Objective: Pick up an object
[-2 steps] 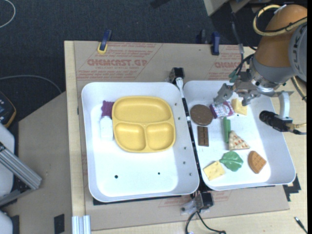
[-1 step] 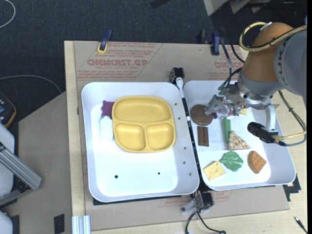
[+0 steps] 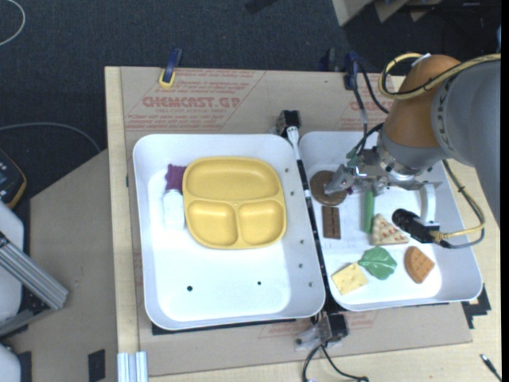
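From my station I saw the left bin [image 3: 159,293] on the tabletop [image 3: 127,118] holding a yellow divided tray [image 3: 235,200], with a purple item [image 3: 174,176] and a white item [image 3: 172,209] tucked against the tray's left edge. In the right bin [image 3: 457,281] lay a brown round piece [image 3: 321,186], a dark brown bar [image 3: 332,222] just below it, a green stick [image 3: 369,211], a waffle-like wedge [image 3: 389,231], a yellow cheese wedge [image 3: 348,278], a green leaf [image 3: 378,262] and an orange-brown nugget [image 3: 418,264]. The claw [image 3: 359,177] hung over the bin's upper part, close above the round piece and the stick; I could not tell whether it was released or clenched.
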### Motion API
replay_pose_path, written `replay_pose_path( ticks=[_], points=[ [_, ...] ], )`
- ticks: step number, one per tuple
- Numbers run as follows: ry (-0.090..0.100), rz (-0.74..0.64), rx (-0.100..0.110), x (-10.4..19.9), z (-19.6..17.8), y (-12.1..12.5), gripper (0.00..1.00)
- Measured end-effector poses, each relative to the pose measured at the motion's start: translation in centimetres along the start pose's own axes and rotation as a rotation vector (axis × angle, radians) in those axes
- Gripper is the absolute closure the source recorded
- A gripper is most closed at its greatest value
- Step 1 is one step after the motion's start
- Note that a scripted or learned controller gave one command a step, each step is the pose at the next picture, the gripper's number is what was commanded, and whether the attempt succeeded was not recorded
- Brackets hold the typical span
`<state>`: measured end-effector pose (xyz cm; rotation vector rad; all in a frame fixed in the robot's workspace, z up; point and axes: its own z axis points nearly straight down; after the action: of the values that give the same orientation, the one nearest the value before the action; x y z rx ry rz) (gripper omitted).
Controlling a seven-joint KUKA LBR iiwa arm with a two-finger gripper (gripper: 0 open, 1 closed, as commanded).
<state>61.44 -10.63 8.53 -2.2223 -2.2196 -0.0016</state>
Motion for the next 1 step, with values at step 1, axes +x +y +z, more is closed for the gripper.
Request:
replay_pose_path(
  ticks=[1],
  points=[
    [0.0,-0.001,-0.011,0.06,-1.53,0.3,1.0]
  ],
)
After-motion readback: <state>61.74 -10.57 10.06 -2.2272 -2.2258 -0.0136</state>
